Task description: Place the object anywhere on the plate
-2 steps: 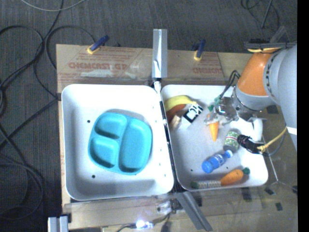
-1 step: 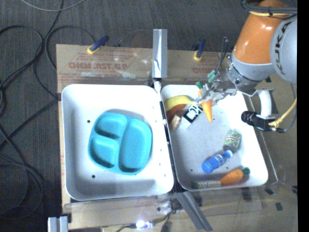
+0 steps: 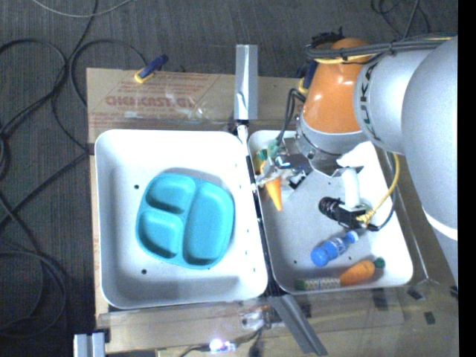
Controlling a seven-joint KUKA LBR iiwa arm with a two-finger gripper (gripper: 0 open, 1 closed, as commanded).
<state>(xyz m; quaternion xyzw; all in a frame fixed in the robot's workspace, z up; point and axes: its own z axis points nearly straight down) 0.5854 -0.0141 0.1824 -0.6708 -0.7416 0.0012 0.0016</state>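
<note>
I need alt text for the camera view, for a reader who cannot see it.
The gripper sits at the right bin's left wall with an orange carrot piece just below it. The blue plate lies in the left bin.

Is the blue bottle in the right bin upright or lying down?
Lying down: the blue bottle rests on its side on the right bin's floor, above an orange carrot.

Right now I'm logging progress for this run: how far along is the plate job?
Nothing is done yet: the blue plate in the left bin carries no object. In hand: the gripper is at the right bin's left edge by a small orange carrot; whether it grips is unclear. Left: carrying the carrot over and setting it on the plate.
</note>
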